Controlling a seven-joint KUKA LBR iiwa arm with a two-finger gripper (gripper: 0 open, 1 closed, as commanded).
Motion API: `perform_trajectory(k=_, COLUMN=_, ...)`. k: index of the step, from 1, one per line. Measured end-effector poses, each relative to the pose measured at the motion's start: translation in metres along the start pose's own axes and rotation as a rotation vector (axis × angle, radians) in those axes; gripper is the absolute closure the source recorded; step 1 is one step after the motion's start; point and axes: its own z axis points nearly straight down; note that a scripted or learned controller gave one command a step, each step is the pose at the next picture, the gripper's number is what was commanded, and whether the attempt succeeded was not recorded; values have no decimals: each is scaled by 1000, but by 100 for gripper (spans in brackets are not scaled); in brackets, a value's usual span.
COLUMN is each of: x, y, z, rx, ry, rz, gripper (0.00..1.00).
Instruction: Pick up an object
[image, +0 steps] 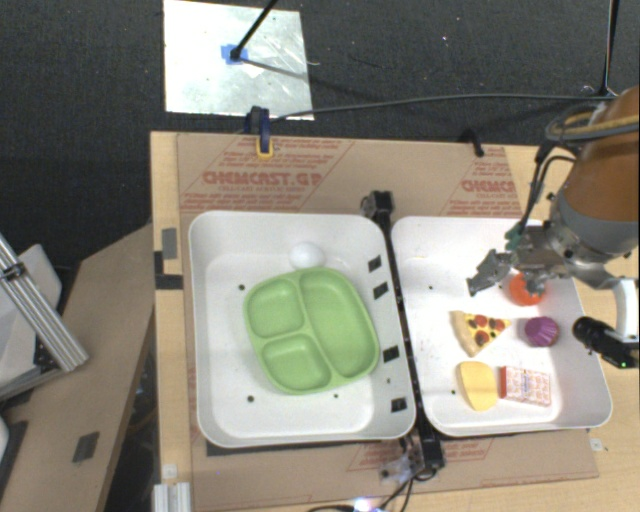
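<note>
At the near edge of the right bin (440, 420) lie a smooth yellow wedge (478, 385) and, touching its right side, a flat packet (526, 386) with a red and white pattern. Just beyond them sits a toy pizza slice (478, 331), triangular, tan with red dots, its tip pointing right. To its right, near but apart, is a small round purple toy (541, 332).

The left bin (215, 330) holds a pale green tray (310, 330), a glossy rounded plate tilted in the bin, with three moulded compartments. Just beyond the tray's far edge rests a small white ball (307, 255), hard to tell from the white plastic under it.

Farther in the right bin, a rounded orange toy (524, 291) lies beside the purple one, partly hidden under the jaws (492, 270). The jaws hang low over that spot from the grey arm (600, 190), which enters from the right; whether they are open or closed on anything I cannot tell.

Both bins are shallow, white, with rounded corners, and sit side by side on a brown printed cardboard sheet (300, 175) on the desk. At the sheet's far edge is a blue and yellow clamp (261, 132), and beyond it a crinkled silvery sheet (235, 60) on dark carpet.
</note>
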Motion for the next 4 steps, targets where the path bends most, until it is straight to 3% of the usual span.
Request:
perform_trajectory(k=1, x=0, y=2, z=-6, rx=-12, ry=-1, rz=-2, gripper=0)
perform_trajectory(k=4, x=-5, y=-4, z=169, rx=-15, ry=-2, rz=0, gripper=0)
